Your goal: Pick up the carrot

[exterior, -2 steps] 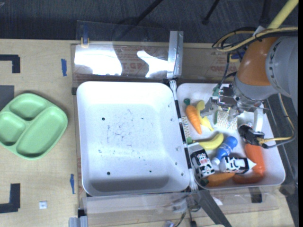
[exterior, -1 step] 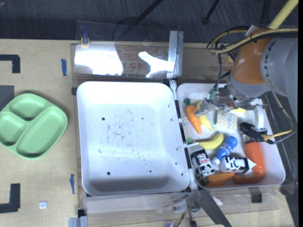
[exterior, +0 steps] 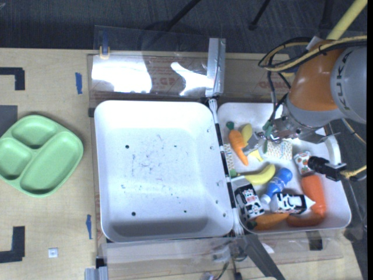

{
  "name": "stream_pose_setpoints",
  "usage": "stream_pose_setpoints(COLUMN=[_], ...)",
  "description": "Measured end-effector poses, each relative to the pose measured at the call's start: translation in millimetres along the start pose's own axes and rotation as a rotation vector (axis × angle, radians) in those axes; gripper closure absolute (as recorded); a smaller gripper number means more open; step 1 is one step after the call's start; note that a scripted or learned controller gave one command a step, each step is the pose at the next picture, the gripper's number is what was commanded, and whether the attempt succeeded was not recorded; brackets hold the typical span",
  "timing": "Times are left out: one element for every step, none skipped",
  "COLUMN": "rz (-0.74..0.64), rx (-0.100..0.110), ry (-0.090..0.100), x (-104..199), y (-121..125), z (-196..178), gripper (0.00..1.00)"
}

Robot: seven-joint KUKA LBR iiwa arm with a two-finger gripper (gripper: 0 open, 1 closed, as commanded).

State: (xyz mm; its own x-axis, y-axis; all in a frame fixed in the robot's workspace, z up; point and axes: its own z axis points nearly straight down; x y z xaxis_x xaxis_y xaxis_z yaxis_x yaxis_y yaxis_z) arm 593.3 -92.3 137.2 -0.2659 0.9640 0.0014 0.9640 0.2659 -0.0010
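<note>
Looming largest in the camera view, the grey arm with its orange band (exterior: 312, 86) reaches in from the right over the right-hand bin (exterior: 341, 214), and its claw (exterior: 260, 146) hangs low above the bin's upper left part. Whether the claw is spread or pressed together I cannot tell; the metal parts blur into the clutter under them. Just to its left lies the carrot (exterior: 237, 145), a short orange piece with a green top, close against the bin's left wall and beside a small yellow piece (exterior: 247, 132). Nothing shows between the claw's tips, so the carrot does not look gripped. Below sit a banana (exterior: 260, 174), a blue bottle (exterior: 280, 180), a black-and-white toy (exterior: 289, 202) and a larger orange vegetable (exterior: 313, 192) at the right, with another orange piece (exterior: 269, 219) along the near wall. The left-hand bin (exterior: 157, 162) holds nothing, and a green divided plate (exterior: 38, 154) rests on the counter (exterior: 46, 86) well apart. To do the grasp well, I judge the claw should shift slightly left, centre over the carrot's middle, and close across its narrow width. The wall leaves little room for the left tip, and the yellow piece could get caught too.
</note>
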Motion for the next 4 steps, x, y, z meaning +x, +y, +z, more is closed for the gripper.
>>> stream_pose_setpoints(rz=[-0.102,-0.102,0.018,-0.008], rx=[-0.004,-0.003,-0.004,-0.005], ry=[-0.002,-0.003,-0.003,-0.004], x=[38.5,38.4,36.2,34.3], y=[-3.4,-3.5,52.1,86.2], z=[-47.8,-47.8,-55.7,-48.5], gripper=[0.00,0.00,0.00,0.00])
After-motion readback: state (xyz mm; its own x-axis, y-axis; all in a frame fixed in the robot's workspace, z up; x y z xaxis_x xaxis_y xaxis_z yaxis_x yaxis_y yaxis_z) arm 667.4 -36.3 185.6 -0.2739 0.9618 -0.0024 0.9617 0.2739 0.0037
